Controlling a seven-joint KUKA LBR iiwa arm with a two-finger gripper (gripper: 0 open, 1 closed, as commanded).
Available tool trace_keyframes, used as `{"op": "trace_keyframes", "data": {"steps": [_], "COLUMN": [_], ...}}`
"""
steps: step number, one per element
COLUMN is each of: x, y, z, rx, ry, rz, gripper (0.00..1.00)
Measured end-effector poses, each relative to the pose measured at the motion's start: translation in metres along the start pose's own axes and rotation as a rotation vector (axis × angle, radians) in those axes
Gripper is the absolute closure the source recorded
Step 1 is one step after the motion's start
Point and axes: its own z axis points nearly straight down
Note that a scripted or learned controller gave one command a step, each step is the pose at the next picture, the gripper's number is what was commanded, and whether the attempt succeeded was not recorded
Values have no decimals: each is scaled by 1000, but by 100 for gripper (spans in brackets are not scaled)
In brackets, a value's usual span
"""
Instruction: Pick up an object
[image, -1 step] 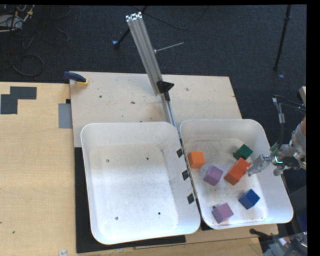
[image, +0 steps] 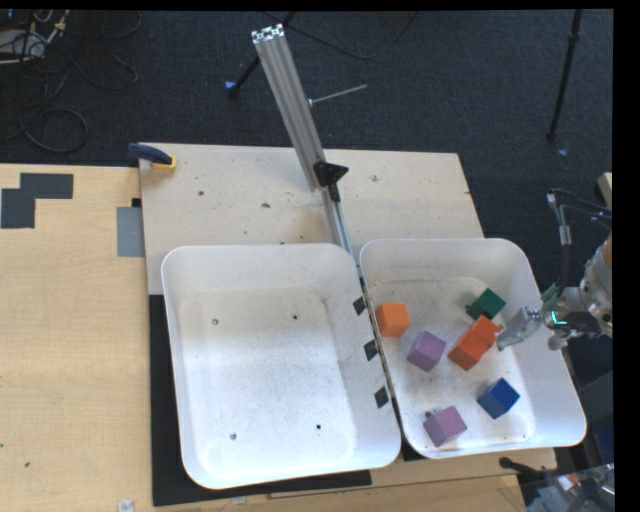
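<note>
Jaws (image: 512, 331) beside orange block (image: 474, 343) in rt bin (image: 560, 400); open/closed unclear; no legible text.

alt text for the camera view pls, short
The pincer reaches in from the right, its tip beside a red-orange block in the right bin. That bin also holds an orange cube, a green block, a blue cube and two purple cubes.
</note>
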Motion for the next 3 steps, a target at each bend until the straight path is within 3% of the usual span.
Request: {"op": "trace_keyframes", "data": {"steps": [2, 3], "x": [-7, -6], "y": [-10, -10], "z": [112, 142], "rx": [7, -1], "ry": [2, 0], "rz": [-1, -1], "gripper": [0, 0]}}
